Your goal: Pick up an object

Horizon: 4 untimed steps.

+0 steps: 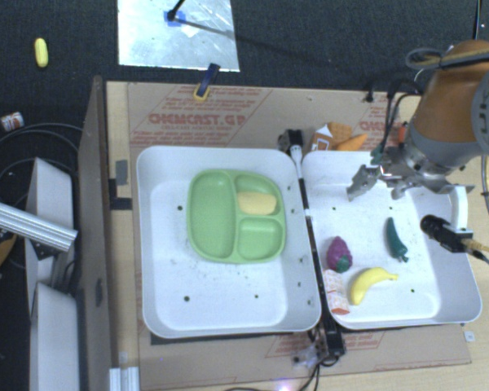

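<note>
Camera view: gripper [378, 182] over right bin [452, 304], fingers apart and empty, green pepper [394, 240] nearest, just below-right, long axis running toward near rim, banana [369, 283] farther.

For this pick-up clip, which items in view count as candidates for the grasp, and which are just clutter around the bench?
Job in hand:
- end effector
- banana
- purple fruit
- dark green pepper
- red-and-white packet
- yellow item on the green divided plate

Lying about:
- foil sheet
- small yellow object on the floor
- cables
</note>
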### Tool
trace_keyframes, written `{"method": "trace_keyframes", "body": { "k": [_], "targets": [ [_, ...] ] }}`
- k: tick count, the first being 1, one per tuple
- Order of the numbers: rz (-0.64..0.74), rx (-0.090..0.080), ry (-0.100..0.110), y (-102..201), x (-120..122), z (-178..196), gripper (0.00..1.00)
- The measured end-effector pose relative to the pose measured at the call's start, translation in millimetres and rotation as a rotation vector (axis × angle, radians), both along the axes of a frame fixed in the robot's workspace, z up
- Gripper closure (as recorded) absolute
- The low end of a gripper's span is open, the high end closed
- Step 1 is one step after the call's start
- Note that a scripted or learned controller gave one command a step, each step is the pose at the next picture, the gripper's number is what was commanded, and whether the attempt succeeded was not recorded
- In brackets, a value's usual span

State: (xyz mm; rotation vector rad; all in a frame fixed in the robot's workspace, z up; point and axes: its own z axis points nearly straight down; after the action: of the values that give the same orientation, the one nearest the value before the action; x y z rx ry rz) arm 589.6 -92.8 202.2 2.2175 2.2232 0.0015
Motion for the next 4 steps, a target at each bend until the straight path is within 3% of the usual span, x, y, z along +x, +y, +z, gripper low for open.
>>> {"method": "trace_keyframes", "body": {
  "k": [1,2,3,4],
  "targets": [
    [-0.006,0.000,0.004,-65,-28,-66,0.00],
    [-0.002,0.000,0.001,-107,-44,-112,0.00],
    [-0.001,-0.001,-0.002,-106,-43,-101,1.00],
    [0.007,0.000,-0.005,-37,-20,-23,1.00]
  ]
}}
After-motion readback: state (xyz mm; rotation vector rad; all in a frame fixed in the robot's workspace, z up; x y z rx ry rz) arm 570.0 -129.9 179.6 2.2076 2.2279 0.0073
